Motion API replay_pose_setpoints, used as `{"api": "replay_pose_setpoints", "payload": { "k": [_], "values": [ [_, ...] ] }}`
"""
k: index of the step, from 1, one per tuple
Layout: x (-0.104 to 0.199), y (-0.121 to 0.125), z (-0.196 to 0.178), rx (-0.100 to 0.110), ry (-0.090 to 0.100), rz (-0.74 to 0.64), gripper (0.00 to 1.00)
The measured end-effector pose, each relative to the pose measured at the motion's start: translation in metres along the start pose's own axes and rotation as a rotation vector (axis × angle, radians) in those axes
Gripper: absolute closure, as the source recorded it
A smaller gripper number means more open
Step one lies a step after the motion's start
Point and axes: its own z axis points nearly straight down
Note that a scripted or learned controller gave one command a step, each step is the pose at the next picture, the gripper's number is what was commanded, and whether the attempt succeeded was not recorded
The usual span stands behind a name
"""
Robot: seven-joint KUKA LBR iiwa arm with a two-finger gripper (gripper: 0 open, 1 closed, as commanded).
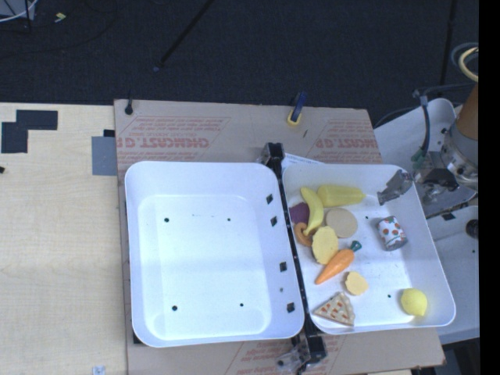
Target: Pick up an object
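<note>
The gripper (394, 186) hung over the far right corner of the right bin (437, 276), its grey fingers spread apart with nothing between them. The arm (461, 143) reached in from the right edge of the bench.

The right bin held all the objects. Near its far left corner lay a yellow banana (312, 207) and a pale yellow pepper (341, 195), with a purple piece (298, 212) just beside the left wall. A tan round slice (341, 223) and a yellow potato-like piece (324, 244) sat close together, and an orange carrot (335, 266) lay just in front of them. A pizza slice (335, 309) rested at the near left corner, a small round piece (356, 283) near it. A patterned can (391, 233) stood near the gripper, and a lemon (413, 301) lay near the near right corner.

The left bin (141, 209) sat beside it.
</note>
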Motion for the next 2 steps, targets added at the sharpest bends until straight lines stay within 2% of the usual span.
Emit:
{"api": "replay_pose_setpoints", "payload": {
  "k": [1,2],
  "values": [
    [0.07,0.005,0.136,0.005,0.003,-0.004,0.0],
    [0.082,0.045,0.149,-0.003,-0.001,-0.001,0.0]
  ]
}}
